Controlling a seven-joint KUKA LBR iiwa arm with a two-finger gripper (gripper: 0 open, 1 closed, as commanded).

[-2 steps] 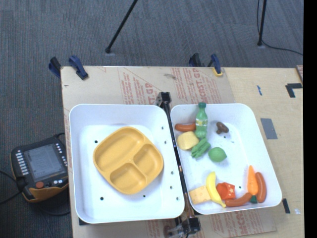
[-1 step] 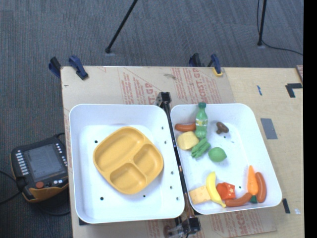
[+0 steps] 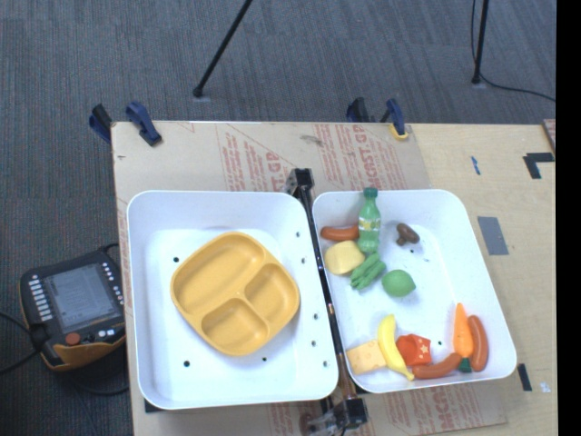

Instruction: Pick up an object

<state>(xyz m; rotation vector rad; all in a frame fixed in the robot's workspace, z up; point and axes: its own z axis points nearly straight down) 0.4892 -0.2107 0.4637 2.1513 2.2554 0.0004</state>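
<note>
The right bin holds several toy foods. A green bottle lies near its far left, beside a sausage, a pale yellow potato and a green bean pod. A lime sits mid-bin, and a small brown piece lies further back. Along the near side are a cheese wedge, a banana, a red pepper, a carrot and two more sausages.
The left bin holds a yellow divided plate. Blue clamps grip the cardboard-topped bench at its far edge. A teach pendant lies on the floor at left. Tripod legs stand behind the bench.
</note>
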